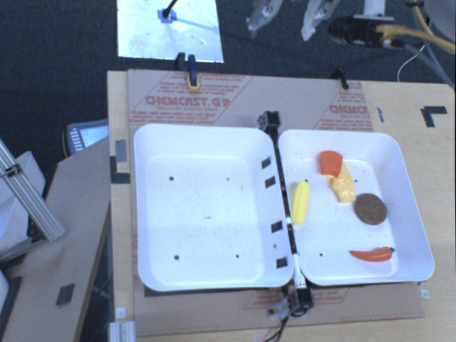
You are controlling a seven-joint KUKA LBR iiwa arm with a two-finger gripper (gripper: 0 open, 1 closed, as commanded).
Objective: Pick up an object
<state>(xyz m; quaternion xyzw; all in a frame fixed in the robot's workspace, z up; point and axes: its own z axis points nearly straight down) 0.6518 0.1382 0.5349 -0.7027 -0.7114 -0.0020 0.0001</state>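
Note:
My gripper point(288, 16) hangs high at the top of the view, beyond the far edge of the bench, open with nothing between its fingers. The right bin point(413, 191) holds several objects: a yellow corn-like piece point(301, 202) near its left wall, an orange block point(330, 162), a pale yellow piece point(344, 186) touching it, a round brown disc point(370, 209) and a red chili pepper point(371, 254) near the front. The gripper is well away from all of them.
The left bin point(206, 205) sits beside the right one, joined by a black clip strip point(279, 198). A cardboard sheet point(242, 98) lies under both. A shiny metal plate point(169, 20) lies at the top left. A yellow clamp point(192, 73) holds the far edge.

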